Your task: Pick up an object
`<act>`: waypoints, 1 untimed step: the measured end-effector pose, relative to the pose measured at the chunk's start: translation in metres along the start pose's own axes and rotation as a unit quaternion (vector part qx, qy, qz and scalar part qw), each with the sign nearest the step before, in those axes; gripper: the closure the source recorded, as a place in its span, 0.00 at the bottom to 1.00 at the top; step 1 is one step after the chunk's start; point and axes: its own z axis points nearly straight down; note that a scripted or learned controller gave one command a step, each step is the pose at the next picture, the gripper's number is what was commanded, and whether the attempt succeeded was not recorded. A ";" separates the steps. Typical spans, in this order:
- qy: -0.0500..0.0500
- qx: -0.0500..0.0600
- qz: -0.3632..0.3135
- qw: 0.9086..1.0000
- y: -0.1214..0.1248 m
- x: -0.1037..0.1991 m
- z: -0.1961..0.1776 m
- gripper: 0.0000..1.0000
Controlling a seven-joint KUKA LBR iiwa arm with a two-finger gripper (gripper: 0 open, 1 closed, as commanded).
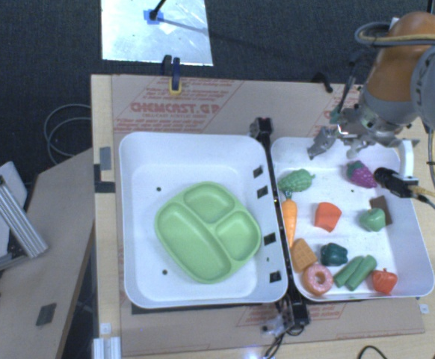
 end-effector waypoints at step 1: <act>0.000 0.001 0.001 1.000 0.001 -0.007 0.060 0.00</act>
